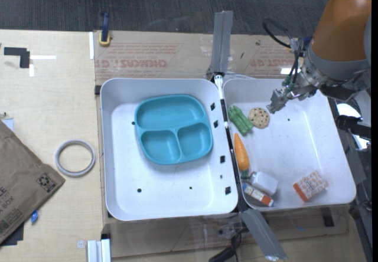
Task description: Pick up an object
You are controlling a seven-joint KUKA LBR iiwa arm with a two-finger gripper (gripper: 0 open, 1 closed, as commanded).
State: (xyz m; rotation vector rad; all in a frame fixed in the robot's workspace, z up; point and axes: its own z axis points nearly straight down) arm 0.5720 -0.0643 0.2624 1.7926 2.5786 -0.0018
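Note:
The right bin point(331, 137) holds a round speckled cookie point(258, 117), a green pod-like toy point(239, 119), an orange carrot point(241, 152), a small white and grey packet point(264, 183) with a red-tipped tube point(258, 195) by it, and an orange and white carton point(310, 186). My gripper point(277, 103) hangs over the back of this bin, just right of and above the cookie, with nothing visible between its fingers. The grey and orange arm point(342, 30) comes in from the upper right.
The left bin point(118, 154) holds a blue three-compartment tray point(174, 129). A tape ring point(75, 157) and a brown cardboard box point(20, 184) lie on the bench at left. A grey divider post point(222, 42) stands behind the bins.

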